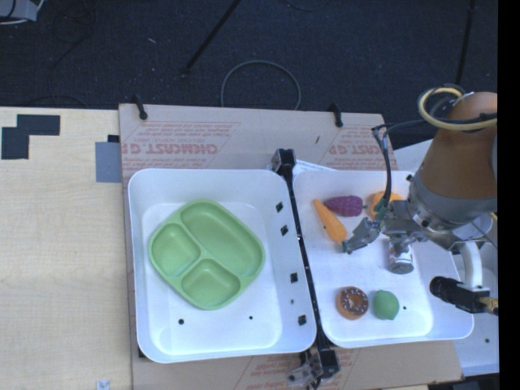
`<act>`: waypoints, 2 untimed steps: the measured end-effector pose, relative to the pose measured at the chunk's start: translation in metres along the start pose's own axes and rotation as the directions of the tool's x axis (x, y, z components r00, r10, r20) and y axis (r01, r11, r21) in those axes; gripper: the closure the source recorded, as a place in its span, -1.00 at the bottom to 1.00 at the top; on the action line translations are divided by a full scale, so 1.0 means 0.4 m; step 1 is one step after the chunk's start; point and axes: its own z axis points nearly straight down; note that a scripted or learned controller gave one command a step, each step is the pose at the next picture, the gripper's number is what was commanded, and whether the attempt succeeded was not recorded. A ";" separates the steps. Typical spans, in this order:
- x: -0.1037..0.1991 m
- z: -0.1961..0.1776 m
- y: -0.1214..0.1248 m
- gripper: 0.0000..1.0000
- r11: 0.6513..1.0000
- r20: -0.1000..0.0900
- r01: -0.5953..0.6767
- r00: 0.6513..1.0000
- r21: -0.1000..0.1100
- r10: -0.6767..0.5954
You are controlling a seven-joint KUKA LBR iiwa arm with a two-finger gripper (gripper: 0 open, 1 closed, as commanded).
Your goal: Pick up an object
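Two grey fingers of gripper (380, 242) spread apart, apparently grasping nothing, low over right shallow white bin (422, 325). Just left: orange carrot-shaped toy (331, 221) and purple oblong toy (344, 205). Nearer the front: brown sprinkled doughnut toy (353, 302) beside round green toy (386, 305). In left bin (154, 187), light green three-compartment plastic plate (206, 253).

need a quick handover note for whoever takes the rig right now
Claw: low over the right white bin, nothing visibly held; finger state unclear.
Right bin: orange carrot-shaped toy and purple oblong toy just left of the claw, brown sprinkled doughnut toy and green round toy nearer the front.
Left white bin: green three-section plate.
Done: no object lifted.
Left: grasp one and raise it.
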 end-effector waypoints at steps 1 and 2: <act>-0.001 -0.014 0.006 -1.00 1.000 0.002 0.001 1.000 -0.012 -0.001; 0.013 0.144 0.007 -1.00 1.000 0.001 0.002 1.000 -0.007 -0.002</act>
